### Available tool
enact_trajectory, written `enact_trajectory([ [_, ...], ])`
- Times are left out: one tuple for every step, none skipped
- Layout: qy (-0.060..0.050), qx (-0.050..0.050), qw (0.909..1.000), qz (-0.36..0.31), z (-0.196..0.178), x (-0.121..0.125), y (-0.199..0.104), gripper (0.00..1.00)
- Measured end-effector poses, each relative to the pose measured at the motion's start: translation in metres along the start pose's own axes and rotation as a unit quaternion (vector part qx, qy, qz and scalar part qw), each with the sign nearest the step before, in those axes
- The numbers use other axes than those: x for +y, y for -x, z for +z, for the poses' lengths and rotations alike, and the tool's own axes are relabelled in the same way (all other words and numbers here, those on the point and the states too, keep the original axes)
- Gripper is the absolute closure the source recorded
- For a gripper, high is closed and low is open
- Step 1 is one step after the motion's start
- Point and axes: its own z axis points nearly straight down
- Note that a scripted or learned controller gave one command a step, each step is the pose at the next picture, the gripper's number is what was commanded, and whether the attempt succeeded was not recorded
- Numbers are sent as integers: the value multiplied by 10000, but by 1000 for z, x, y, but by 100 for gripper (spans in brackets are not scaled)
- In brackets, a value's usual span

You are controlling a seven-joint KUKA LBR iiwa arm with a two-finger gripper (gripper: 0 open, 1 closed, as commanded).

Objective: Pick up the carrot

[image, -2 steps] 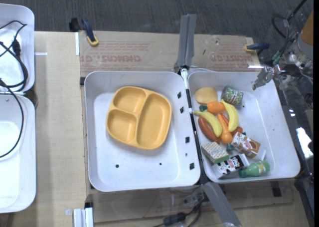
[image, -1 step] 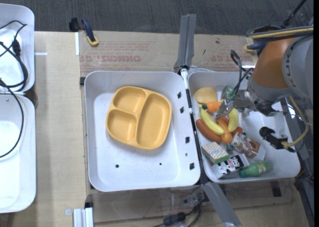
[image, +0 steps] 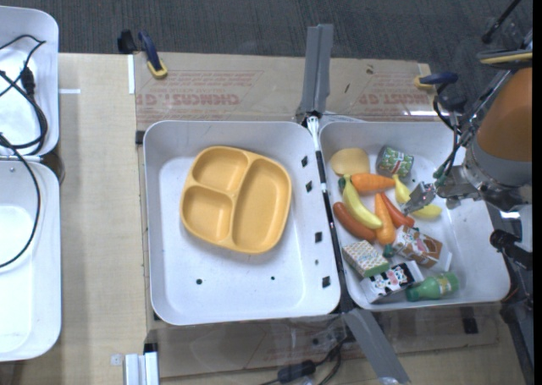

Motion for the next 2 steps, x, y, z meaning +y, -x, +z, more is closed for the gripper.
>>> enact_trajectory([
  [-2,7,9919,-1272,46,-14,-59,0],
  [-2,4,9922,-1248,37,-14,-58,100],
])
